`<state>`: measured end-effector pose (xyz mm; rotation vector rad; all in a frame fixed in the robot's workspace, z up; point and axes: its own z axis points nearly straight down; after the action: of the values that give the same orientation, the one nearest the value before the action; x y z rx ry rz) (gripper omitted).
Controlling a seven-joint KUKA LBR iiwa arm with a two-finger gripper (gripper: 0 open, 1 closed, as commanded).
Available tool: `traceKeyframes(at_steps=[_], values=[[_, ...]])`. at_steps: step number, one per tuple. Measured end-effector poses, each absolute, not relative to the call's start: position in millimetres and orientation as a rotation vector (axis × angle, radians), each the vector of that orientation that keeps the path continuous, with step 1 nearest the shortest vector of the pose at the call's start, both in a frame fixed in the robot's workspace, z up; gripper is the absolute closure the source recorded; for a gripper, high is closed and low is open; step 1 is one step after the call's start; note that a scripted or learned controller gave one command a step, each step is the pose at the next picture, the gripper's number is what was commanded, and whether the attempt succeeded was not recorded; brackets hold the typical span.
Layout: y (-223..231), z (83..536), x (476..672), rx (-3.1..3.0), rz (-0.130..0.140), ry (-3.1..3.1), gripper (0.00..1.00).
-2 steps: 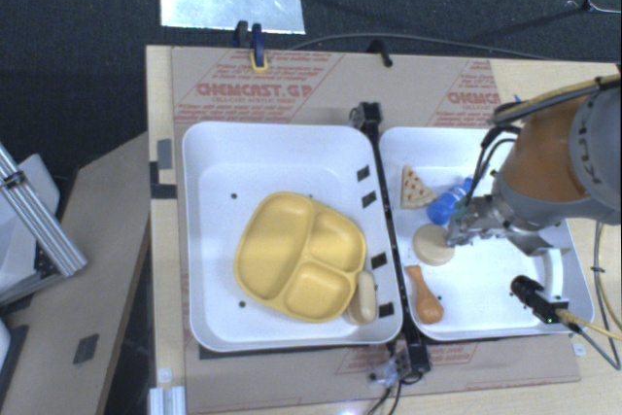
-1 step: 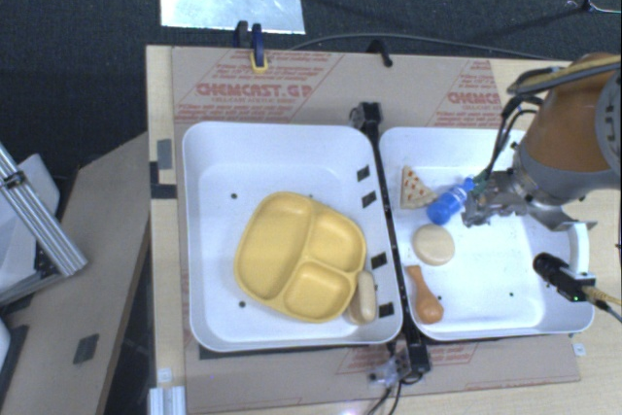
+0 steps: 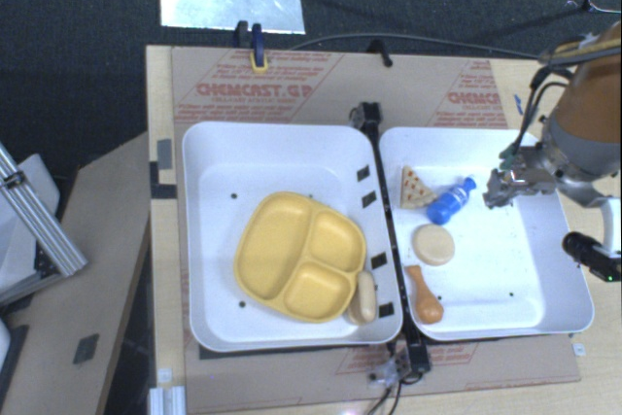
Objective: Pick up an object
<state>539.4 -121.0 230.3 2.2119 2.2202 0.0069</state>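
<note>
The right bin [image 3: 554, 296] holds a blue bottle [image 3: 450, 201], a tan pizza-slice toy [image 3: 415, 188], a round cream-coloured disc [image 3: 434, 245] and an orange drumstick-shaped toy [image 3: 424, 296]. My gripper [image 3: 500, 189] hangs over the right bin's upper right part, just to the right of the blue bottle and apart from it. Nothing shows between its fingers. The left bin [image 3: 219, 160] holds a yellow divided plate [image 3: 300, 255] with a beige bread-roll toy [image 3: 364, 296] lying at the plate's lower right edge.
A black divider [image 3: 382, 209] with clips runs between the two bins. The grey and orange arm [image 3: 588, 112] comes in from the right over the right bin's far corner. A black fitting [image 3: 593, 255] sits at the right bin's right rim.
</note>
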Motion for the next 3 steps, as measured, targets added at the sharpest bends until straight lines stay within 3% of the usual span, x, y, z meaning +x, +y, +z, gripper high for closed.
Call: traceKeyframes(at_steps=[1,3], values=[[-121.3,244.5,540.5,2.215,0.003,2.224,1.0],[-20.4,241.5,549.9,2.212,0.003,2.23,1.0]])
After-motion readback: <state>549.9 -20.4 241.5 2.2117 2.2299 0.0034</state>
